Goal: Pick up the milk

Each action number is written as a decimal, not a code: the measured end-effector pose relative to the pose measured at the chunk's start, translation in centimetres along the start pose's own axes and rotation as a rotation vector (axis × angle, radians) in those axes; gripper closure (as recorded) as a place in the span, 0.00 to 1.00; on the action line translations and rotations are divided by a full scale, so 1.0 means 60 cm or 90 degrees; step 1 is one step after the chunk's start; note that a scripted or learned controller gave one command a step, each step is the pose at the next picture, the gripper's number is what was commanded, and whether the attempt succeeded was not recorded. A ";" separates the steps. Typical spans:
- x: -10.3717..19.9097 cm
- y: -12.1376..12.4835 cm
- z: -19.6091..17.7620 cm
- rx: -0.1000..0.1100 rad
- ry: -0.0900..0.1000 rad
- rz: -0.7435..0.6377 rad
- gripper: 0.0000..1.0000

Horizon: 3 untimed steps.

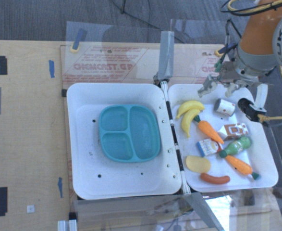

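The milk (208, 147) is a small blue and white carton lying in the middle of the right bin (270, 174), between an orange carrot (210, 130) and a green bottle (237, 146). My gripper (221, 87) hangs over the far edge of that bin, well behind the milk. Its fingers stand open with nothing between them. A silver can (224, 107) lies just below the gripper.
The right bin also holds two bananas (189, 112), a brown and white carton (235, 129), a second carrot (240, 165), a yellow potato (198, 164) and a red sausage (215, 178). The left bin (78, 129) holds a teal divided plate (129, 132).
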<state>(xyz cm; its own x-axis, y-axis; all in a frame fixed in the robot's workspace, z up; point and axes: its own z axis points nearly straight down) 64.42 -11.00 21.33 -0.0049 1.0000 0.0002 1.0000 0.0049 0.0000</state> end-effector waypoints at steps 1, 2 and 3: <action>-0.112 -0.049 0.063 0.000 0.000 -0.061 0.00; -0.166 -0.128 0.198 -0.003 0.000 -0.100 0.00; -0.154 -0.123 0.181 -0.006 0.008 -0.102 1.00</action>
<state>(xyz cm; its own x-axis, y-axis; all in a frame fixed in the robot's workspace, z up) 57.07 -20.25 10.48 -0.1639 0.9864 0.0120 0.9865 0.1638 0.0097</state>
